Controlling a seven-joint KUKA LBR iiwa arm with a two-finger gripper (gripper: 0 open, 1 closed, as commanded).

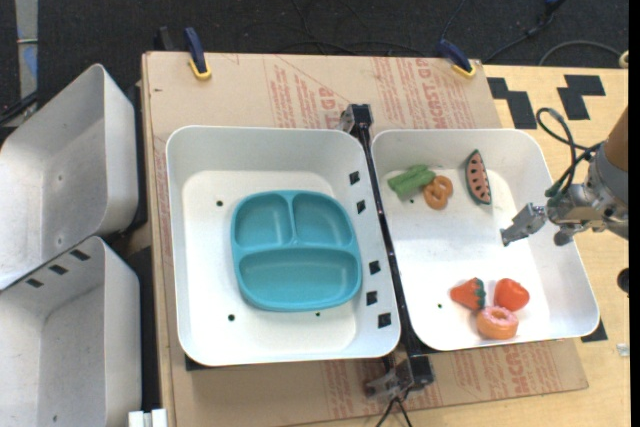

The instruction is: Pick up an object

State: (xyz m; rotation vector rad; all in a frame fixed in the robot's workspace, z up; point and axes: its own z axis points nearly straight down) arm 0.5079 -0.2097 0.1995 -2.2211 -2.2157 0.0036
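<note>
A: What lies in the right white bin [560, 305]?

B: A pink ring-shaped toy doughnut [497, 322] at the near edge, touching a red toy strawberry with a green cap [468, 293] and a red toy pepper [512, 294]. At the far side there is a green toy vegetable [410, 180], long axis running left-right, beside an orange pretzel-shaped toy [437, 192], and a watermelon slice toy [477, 177] with its long axis running far to near.

A: And the gripper [535, 220]?

B: It hangs over the bin's right part, above bare floor, well apart from every toy. Nothing shows between its parts; how wide it stands, I cannot tell.

A: The left white bin [190, 245]?

B: It holds a teal plastic divided plate [296, 250].
</note>
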